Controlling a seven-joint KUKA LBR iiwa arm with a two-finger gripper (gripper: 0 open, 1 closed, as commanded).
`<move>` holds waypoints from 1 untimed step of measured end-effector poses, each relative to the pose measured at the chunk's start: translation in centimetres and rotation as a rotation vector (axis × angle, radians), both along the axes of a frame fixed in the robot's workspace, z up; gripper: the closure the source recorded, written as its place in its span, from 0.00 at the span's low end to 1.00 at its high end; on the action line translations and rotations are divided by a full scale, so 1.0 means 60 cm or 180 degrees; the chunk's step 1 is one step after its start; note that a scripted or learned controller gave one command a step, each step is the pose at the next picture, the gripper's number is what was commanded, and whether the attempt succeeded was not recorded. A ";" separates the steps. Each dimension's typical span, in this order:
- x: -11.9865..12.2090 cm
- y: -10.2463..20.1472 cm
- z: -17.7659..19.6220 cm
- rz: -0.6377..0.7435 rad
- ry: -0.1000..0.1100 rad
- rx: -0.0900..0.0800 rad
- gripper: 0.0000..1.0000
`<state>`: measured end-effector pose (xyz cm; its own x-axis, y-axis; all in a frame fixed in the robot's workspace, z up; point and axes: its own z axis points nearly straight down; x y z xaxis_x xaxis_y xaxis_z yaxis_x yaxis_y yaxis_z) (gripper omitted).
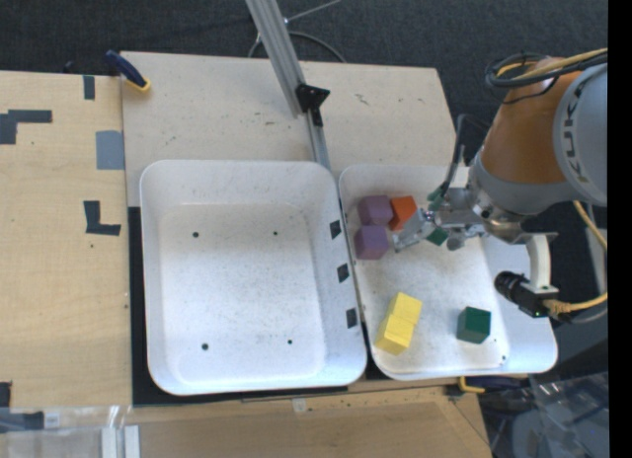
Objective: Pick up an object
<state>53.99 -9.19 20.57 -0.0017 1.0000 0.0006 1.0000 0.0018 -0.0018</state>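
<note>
The right bin (439, 283) holds several blocks. Two purple blocks (372, 226) sit one behind the other by its left wall, with an orange block (402, 211) touching the rear one. At the front lie a yellow block (401, 321) and a dark green cube (474, 324). My gripper (423, 232) hangs low over the bin's rear middle, just right of the purple and orange blocks. A small dark green patch (435, 237) shows right at the gripper tip; whether it is a held object is unclear.
The left bin (158, 249) stands beside the right one. A slanted aluminium pole (272, 27) runs from the top down to the gap between the bins. A blue-and-yellow tool (128, 69) lies at the bench's far left corner. Black and yellow cables (538, 298) hang off the arm at the right.
</note>
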 end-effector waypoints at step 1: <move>0.097 -0.001 -0.151 -0.0004 -0.0088 -0.0011 0.00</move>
<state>59.80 -9.25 11.53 -0.0004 1.0000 -0.0030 0.9997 0.0005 0.0258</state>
